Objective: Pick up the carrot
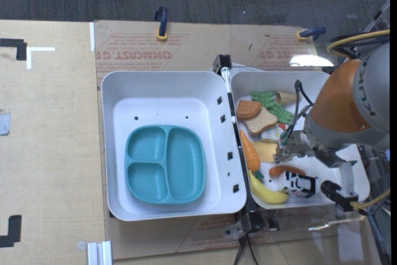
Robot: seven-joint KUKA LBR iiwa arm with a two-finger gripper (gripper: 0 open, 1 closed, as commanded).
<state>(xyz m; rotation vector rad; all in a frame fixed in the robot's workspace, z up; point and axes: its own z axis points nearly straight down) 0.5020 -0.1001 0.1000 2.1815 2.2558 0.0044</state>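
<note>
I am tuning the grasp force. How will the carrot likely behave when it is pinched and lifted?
The carrot looks like smooth moulded toy food, so probably stiff and light. Its tapered, rounded shape may slip from the gripper or roll. It lies along the right bin's wall, near the banana, leaving little finger room.

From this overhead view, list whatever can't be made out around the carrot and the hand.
- Hand: whether its fingers are open or shut; the arm's wrist covers them.
- Carrot: its tip by the banana is too small to separate from it.
- Right bin: its far side, hidden under the arm.
- Items under the wrist, including a red piece: partly covered, unidentifiable.
</note>
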